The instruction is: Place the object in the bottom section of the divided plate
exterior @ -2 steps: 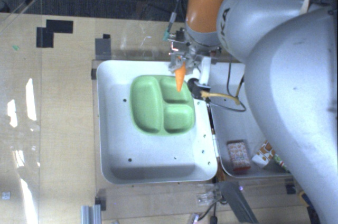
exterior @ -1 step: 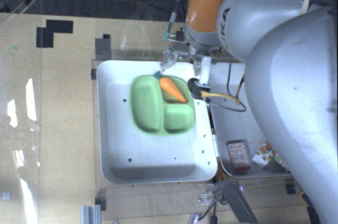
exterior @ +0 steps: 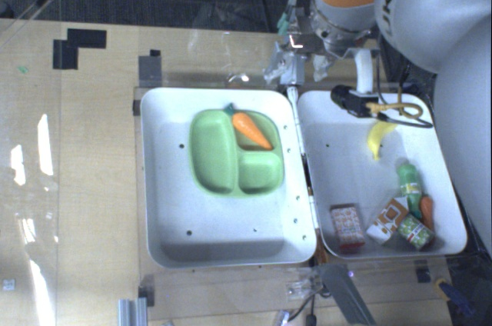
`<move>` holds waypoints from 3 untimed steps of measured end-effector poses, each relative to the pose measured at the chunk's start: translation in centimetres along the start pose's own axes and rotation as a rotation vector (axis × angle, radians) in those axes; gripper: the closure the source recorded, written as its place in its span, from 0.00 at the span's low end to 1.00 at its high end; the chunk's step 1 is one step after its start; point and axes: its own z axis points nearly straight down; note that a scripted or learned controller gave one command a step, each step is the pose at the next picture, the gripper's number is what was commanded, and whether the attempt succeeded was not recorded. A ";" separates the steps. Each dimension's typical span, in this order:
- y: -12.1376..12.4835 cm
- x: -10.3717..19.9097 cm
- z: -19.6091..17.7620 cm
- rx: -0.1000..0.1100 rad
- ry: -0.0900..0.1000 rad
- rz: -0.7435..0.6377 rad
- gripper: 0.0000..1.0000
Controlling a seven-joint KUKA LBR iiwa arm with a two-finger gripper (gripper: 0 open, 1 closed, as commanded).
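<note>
A green divided plate [exterior: 223, 155] lies in the left white bin [exterior: 165, 224]. It has one long section on the left and two smaller ones on the right. An orange carrot [exterior: 252, 130] with a green top rests in the upper right section; the lower right section [exterior: 260, 172] holds nothing. My gripper [exterior: 298, 72] hovers above the far rim between the two bins, beyond the plate and apart from the carrot. Its fingers are open with nothing between them.
The right bin [exterior: 338, 163] holds a banana [exterior: 377, 138] near its far side, a green bottle [exterior: 409, 182], a small orange item [exterior: 426, 209], two cartons [exterior: 392, 218] and a small box [exterior: 347, 223] near the front. The arm's grey body looms over the right bin.
</note>
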 end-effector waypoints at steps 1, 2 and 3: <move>0.3 -2.8 3.7 0.003 0.000 0.140 0.00; 0.1 -6.0 0.8 -0.001 -0.001 -0.068 0.00; 0.4 -1.3 5.8 0.004 0.000 0.316 0.00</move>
